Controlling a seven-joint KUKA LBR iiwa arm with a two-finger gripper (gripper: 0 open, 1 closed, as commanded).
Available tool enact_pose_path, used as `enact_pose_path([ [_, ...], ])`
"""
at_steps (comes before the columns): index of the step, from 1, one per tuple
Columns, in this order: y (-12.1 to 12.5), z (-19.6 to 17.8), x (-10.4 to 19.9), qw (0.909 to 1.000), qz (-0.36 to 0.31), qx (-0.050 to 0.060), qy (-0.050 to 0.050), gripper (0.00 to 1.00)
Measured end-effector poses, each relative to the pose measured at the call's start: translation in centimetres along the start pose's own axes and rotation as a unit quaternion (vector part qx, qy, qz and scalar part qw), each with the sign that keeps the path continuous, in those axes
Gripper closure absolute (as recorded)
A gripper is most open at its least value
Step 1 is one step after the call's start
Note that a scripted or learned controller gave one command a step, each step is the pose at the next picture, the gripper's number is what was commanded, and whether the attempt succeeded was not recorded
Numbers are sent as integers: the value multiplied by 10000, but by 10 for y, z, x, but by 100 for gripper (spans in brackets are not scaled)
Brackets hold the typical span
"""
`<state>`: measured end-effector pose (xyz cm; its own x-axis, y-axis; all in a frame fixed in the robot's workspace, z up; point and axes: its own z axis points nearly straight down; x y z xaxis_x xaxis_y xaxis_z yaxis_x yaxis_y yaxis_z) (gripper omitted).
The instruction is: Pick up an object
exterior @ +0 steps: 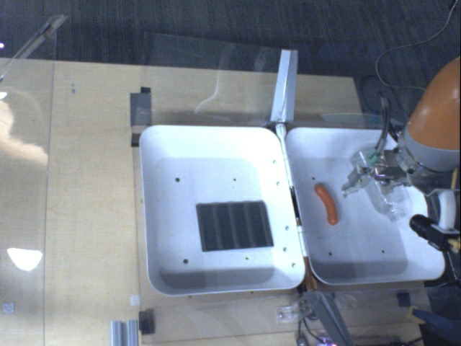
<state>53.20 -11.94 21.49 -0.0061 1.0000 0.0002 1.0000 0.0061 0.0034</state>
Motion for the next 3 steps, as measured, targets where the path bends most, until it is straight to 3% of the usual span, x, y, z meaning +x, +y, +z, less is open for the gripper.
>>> enact_pose_path([
  [1,10,125,27,9944,-1053,-61,-9,0],
  [2,13,112,28,9943,-1061,-101,-15,100],
  [3,69,29,109,9975,-708,-14,2,100],
])
